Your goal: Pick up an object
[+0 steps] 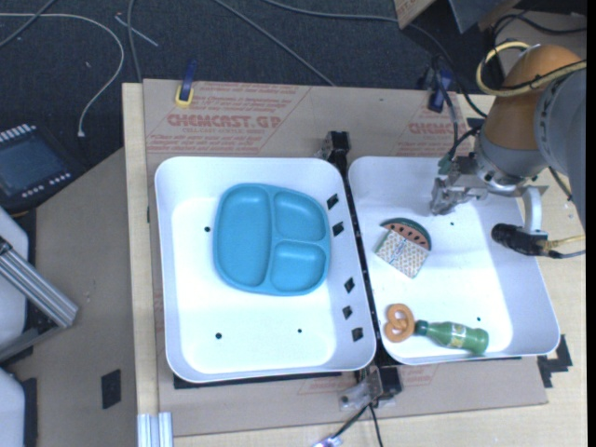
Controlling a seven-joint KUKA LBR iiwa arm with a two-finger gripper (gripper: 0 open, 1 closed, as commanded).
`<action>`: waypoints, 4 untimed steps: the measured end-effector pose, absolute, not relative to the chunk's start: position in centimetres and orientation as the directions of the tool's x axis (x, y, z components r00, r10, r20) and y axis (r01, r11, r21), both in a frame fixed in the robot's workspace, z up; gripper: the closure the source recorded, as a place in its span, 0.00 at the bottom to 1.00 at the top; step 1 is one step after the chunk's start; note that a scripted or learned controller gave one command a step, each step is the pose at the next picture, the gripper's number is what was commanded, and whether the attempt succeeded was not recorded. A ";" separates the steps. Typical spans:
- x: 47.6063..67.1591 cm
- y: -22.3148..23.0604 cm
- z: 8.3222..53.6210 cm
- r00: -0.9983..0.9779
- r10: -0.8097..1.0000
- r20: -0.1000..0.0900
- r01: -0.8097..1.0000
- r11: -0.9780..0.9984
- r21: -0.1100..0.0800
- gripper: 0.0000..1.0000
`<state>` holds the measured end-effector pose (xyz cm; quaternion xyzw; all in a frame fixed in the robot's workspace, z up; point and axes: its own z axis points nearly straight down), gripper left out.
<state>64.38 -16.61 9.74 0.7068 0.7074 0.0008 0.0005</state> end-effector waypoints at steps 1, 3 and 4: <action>65.1 -16.7 14.3 -0.001 1.000 -0.001 1.000 0.001 0.006 1.00; 65.4 -16.9 22.4 -0.001 1.000 -0.001 1.000 0.001 0.004 1.00; 64.3 -12.7 22.3 -0.004 1.000 0.002 1.000 0.004 -0.002 1.00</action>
